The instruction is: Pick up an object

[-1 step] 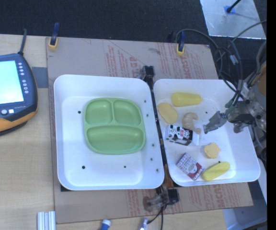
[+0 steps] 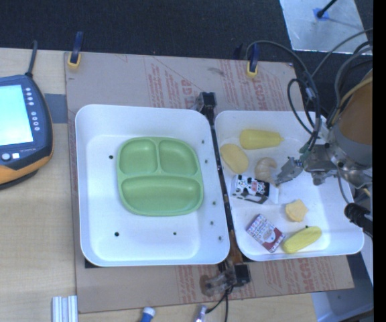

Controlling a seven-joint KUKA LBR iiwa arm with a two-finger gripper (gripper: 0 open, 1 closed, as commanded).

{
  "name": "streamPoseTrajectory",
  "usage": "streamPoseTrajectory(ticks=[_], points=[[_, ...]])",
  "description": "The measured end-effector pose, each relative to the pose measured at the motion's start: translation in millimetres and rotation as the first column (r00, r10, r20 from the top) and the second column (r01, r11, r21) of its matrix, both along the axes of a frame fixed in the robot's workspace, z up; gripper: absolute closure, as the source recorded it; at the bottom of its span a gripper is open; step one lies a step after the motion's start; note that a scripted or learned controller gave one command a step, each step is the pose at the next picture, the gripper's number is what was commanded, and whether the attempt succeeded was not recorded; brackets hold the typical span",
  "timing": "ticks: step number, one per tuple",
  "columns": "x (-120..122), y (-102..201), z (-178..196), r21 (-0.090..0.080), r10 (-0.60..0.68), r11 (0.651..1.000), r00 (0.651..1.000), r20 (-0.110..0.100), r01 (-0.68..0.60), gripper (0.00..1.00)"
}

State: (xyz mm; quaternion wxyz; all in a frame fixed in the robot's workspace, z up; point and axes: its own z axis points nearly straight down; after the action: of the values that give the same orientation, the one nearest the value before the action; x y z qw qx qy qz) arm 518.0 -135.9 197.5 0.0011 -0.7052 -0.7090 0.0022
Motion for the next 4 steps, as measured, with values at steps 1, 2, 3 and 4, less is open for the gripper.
streamPoseTrajectory(ticks=[1, 2, 3, 4], points=[[-27.3, -17.9, -82.9, 0.001, 0.0, 1.0, 1.0, 0.0, 0.0, 0.0], [34.1, -76.4, -92.3, 0.001, -0.002, 1.0, 1.0, 0.003, 0.002, 0.0], [42.7, -14.9, -105.7, 0.001, 0.002, 1.0, 1.0, 0.001, -0.002, 0.0], [12.2, -49.1, -79.0, 0.002, -0.002, 1.0, 1.0, 0.001, 0.002, 0.0]])
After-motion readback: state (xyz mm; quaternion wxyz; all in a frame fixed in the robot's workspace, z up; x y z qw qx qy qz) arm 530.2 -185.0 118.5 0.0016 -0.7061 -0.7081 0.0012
